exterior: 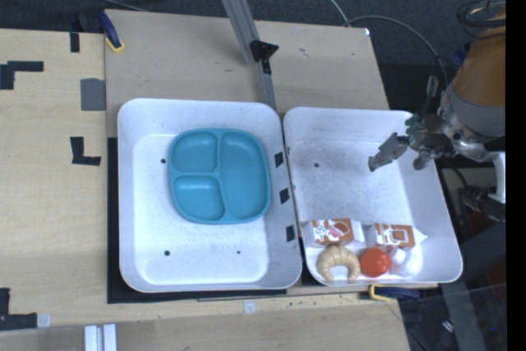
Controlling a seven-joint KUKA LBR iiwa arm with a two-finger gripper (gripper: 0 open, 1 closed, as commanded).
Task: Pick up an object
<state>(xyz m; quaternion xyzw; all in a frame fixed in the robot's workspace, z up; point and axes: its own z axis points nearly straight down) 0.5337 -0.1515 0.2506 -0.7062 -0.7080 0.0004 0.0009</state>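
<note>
Position: my fingers hang over the right bin, near its far right corner, with nothing between them. They read as spread apart, one prong reaching left toward the bin's middle, the other shorter beside the wrist.

Candidate objects: all lie crowded along the near wall of the right bin. From left to right: a small red-and-white packet, a tan croissant just in front of it, a red ball beside the croissant, a second red-and-white packet behind the ball, and a pale item at the near right corner that I cannot identify. The left bin carries a blue divided plate toward its far side; it lies flat and wide and looks a poor fit for my span.

Risks, in my judgement:
- The objects touch or nearly touch, so closing on one may nudge or trap a neighbour.
- They sit hard against the near wall; a finger coming down on that side may strike the rim or find no gap.
- The ball looks likely to roll out of a closing grip.
- The packets lie flat and may slide instead of lifting.

Open room: the middle and far half of the right bin floor is bare, giving a free path from my present place toward the near wall. The side facing the bin's middle offers the best clearance.
</note>
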